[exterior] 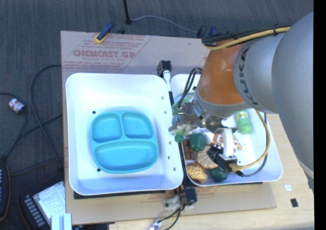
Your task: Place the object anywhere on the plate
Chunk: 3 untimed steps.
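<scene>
White bin [76, 122] holds blue plate [124, 141], lengthwise left-right.

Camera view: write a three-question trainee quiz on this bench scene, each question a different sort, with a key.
1. True or false: the blue plate lies in the left bin.
2. Multiple choice: how many compartments does the plate have? A) two B) three C) four
3. Fill in: the gripper is down over the ___ bin, among the pile of small items.

Key: 1 true. 2 B: two small ones on the far side and one wide one on the near side. 3 right; that is the right bin, where the arm reaches in.
</scene>
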Motion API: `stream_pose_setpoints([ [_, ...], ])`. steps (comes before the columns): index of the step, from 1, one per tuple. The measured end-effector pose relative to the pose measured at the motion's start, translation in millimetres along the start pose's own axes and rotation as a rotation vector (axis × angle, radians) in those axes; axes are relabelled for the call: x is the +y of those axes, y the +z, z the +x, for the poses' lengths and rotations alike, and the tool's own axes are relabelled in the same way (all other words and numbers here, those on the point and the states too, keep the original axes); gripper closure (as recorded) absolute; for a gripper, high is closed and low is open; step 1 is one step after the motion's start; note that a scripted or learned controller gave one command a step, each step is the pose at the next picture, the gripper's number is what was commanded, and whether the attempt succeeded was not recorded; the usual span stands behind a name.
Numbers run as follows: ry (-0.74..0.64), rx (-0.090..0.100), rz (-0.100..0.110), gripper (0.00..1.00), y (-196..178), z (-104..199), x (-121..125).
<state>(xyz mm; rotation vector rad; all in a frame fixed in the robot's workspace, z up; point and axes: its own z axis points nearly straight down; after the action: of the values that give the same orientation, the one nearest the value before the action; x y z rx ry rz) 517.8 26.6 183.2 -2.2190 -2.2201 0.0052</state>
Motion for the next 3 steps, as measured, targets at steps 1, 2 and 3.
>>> stream_pose_setpoints([
  [1, 0.001, -0.002, -0.006, 1.0, -108, -39, 56],
  [2, 0.0, 0.0, -0.002, 1.0, -79, 2, -35],
  [3, 0.0, -0.001, -0.004, 1.0, -109, 2, 2],
])
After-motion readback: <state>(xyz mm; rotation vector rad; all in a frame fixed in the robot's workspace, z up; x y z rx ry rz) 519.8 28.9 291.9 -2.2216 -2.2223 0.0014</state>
